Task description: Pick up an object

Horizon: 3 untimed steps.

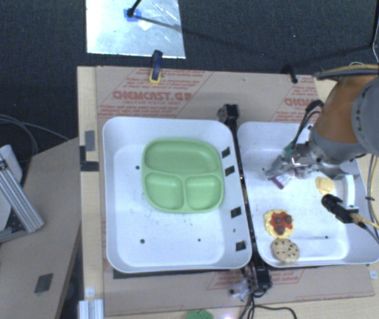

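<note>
Claw [279,171]: hanging low over the upper half of the right bin [256,145], pointing toward the view's left. The view is not showing whether it is spread or pressed together.
Arm [372,115]: reaching in from the view's right behind the claw, with its orange band showing just above the wrist.
Small purple piece [282,181]: lying right at the claw's tip, just below it in the view. Whether it is touching the claw or being pinched cannot be told.
Yellow piece [324,185]: lying on the bin floor near the claw, to its right and a little lower in the view.
Pizza toy [279,222]: lying face up below the claw in the view, apart from it.
Cookie [284,250]: sitting beyond the pizza toy from the claw, just beside that toy and near the bin's lower wall.
Left bin [120,178]: sitting to the claw's left, across the wall the two bins are sharing.
Green divided plate [181,176]: resting in the middle of the left bin, well apart from the claw on its left.
</note>
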Each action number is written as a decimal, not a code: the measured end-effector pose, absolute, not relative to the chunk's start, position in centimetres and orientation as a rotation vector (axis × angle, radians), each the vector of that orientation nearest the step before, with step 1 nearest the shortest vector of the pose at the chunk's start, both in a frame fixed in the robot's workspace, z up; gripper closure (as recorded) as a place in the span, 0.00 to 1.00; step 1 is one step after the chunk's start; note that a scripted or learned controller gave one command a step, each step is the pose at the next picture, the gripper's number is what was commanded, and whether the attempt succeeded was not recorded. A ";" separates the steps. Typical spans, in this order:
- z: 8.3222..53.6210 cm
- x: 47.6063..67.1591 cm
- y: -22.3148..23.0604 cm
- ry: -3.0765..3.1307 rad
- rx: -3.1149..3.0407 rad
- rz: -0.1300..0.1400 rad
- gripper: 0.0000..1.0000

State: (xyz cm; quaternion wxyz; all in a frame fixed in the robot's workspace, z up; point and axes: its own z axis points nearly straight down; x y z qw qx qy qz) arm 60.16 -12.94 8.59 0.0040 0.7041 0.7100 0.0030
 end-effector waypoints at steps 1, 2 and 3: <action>9.6 59.8 -13.1 2.224 2.213 0.005 1.00; 9.6 59.8 -13.1 2.224 2.213 0.005 0.00; 8.6 67.2 -15.5 2.222 2.208 0.007 0.00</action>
